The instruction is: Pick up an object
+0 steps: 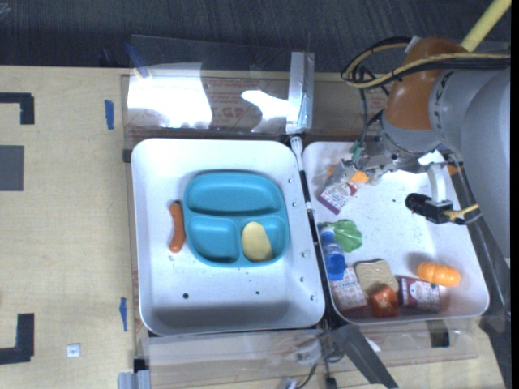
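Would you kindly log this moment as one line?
hand: over pouch, right bin | grasp: unconfirmed | left bin: tray, lemon, carrot

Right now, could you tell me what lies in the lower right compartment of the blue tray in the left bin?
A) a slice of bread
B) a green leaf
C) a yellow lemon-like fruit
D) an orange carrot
C: the yellow fruit sits in the lower right compartment of the blue tray, while the carrot lies outside it on the left bin floor.
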Controlling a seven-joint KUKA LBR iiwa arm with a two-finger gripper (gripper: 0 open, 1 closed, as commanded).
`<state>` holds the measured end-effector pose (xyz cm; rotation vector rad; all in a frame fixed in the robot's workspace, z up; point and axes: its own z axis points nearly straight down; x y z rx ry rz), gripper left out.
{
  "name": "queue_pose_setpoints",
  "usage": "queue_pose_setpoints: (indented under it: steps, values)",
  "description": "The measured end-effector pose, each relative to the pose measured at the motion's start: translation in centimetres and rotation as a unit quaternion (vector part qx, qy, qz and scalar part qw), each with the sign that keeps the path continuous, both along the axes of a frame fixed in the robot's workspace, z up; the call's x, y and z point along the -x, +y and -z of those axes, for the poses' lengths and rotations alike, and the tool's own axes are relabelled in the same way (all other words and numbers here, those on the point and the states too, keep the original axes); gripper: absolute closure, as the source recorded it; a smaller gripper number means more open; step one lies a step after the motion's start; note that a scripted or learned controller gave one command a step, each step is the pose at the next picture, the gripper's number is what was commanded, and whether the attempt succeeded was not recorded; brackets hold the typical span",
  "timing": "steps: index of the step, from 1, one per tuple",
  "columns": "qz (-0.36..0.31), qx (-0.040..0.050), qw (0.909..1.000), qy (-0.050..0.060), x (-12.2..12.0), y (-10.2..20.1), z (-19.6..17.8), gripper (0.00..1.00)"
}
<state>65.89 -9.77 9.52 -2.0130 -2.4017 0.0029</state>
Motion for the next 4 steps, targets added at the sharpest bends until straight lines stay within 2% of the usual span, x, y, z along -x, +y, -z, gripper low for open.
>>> queue_pose_setpoints:
  steps: [1, 2, 3, 4]
  values:
    - [-0.008, -0.0003, 0.9999, 0.008, -0.5, -0.1, 0.1, 0.00]
    - [-0.008, 0.0011, 0.9999, 0.008, -0.5, -0.2, -1.0, 1.00]
    - [-0.008, -0.0002, 0.9999, 0.010, -0.5, -0.1, -0.9, 0.00]
    - [0.066, -0.0025, 0.9978, 0.007, -0.6, 0.0, 0.2, 0.00]
